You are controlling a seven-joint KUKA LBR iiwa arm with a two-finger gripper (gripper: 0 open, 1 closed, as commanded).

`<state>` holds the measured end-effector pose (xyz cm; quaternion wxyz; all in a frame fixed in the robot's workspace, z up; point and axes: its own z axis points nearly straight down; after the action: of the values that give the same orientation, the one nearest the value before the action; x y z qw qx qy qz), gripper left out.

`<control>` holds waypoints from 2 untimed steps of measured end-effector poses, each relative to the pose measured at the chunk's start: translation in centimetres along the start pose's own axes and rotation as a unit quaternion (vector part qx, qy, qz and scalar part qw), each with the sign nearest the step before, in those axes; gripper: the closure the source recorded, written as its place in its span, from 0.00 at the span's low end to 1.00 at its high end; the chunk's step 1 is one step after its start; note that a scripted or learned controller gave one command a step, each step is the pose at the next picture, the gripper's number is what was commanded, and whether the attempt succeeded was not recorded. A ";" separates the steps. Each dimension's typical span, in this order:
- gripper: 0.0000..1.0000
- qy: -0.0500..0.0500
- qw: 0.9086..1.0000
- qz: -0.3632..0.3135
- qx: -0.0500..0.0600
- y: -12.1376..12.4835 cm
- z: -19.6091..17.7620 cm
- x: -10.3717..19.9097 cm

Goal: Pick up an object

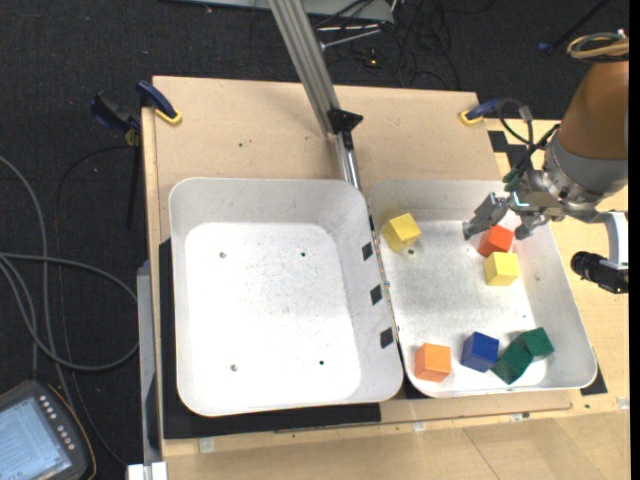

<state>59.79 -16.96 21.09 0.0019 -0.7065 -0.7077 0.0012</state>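
Observation:
My gripper (503, 220) hangs over the back part of the right bin (560, 298), its fingers spread open. A red-orange block (497, 239) lies on the bin floor just below and between the fingertips; the fingers are not closed on it. A yellow block (501, 268) lies right in front of the red-orange one. Another yellow block (402, 231) sits near the bin's left wall. Along the front of the bin lie an orange block (432, 361), a blue block (481, 351) and two green blocks (537, 343) (514, 362).
The left bin (262, 298) lies beside the right one, with black clips on the shared rim. A slanted metal pole (305, 53) comes down to the back of the bins. Blue-yellow clamps (158, 103) hold the bench corners.

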 end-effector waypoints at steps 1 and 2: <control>0.00 0.000 1.000 0.000 -0.002 0.1 -0.2 0.0; 0.00 0.000 1.000 0.001 0.000 -0.1 4.1 0.4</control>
<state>59.71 -16.56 16.96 0.0014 -0.7069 -0.7073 0.0013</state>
